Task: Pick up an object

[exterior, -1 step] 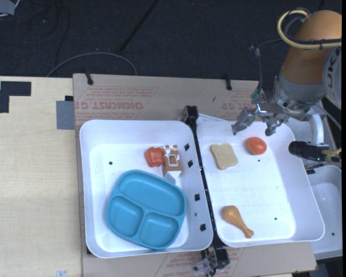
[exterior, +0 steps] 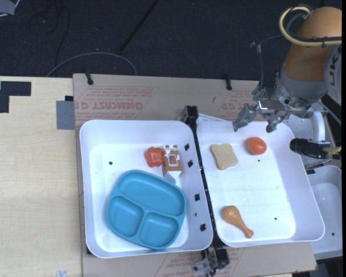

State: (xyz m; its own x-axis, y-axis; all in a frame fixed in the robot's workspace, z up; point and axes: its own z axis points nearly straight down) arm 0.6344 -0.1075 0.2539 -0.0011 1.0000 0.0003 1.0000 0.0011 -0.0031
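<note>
Left bin (exterior: 98, 154) carries the big blue divided plate (exterior: 145, 209), and the right bin (exterior: 300, 212) sits alongside. Up at its far edge the gripper (exterior: 259, 119) hangs, fingers spread, nothing between them. Below: bread slice (exterior: 224, 156), drumstick (exterior: 237, 220), tomato (exterior: 256, 146) (nearest the gripper).

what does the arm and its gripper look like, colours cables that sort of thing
The arm is a thick rounded body with a broad orange band above a grey wrist section. A pale yellowish cable loops beside the orange part. Below the wrist sits a small metallic grey two-finger gripper with thin dark fingers splaying outward.
</note>
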